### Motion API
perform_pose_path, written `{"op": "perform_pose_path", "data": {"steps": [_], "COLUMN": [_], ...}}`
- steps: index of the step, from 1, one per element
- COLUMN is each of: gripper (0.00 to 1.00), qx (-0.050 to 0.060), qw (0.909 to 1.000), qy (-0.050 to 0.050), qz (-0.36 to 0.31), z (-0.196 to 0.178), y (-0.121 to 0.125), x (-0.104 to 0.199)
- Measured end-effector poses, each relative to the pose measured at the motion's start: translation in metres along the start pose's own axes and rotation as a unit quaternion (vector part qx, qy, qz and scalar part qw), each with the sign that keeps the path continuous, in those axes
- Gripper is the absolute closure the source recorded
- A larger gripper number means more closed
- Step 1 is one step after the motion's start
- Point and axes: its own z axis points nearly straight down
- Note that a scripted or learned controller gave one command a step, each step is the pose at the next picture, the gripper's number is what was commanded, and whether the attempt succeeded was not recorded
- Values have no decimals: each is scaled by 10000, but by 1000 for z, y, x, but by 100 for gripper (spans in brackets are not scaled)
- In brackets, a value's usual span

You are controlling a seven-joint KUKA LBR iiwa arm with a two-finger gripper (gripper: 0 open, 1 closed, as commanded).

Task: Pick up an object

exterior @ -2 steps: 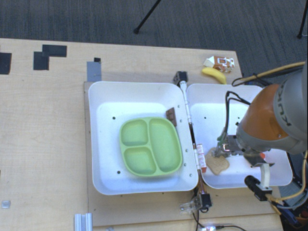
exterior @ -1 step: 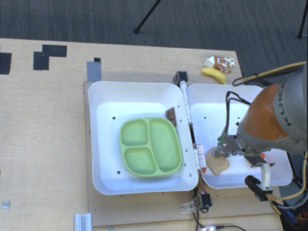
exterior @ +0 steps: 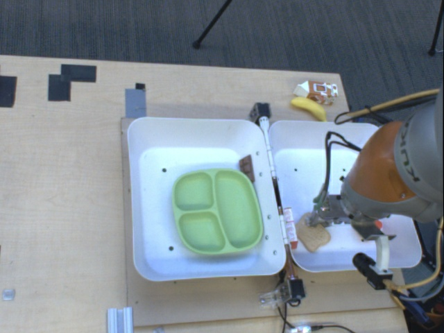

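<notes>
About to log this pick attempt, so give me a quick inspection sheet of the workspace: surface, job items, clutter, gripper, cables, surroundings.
Surface: wooden bench bearing a left bin and right bin side by side.
Job's things: tan toast-shaped piece in the right bin's near left corner; green divided plate in the left bin; small brown piece by the plate's far edge.
Clutter: banana and a small packet on the bench beyond the bins.
Gripper: gripper low over the tan piece; finger state unreadable.
Cables: black cable looping along the arm.
Surroundings: dark carpet, black tape marks.
</notes>
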Motion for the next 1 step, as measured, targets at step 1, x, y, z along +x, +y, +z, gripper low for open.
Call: {"op": "perform_pose_path", "data": {"steps": [1], "gripper": [100], "qx": [-1], "qw": [10000], "qy": [-5], "qz": [5], "z": [0], "y": [0], "x": [0]}}
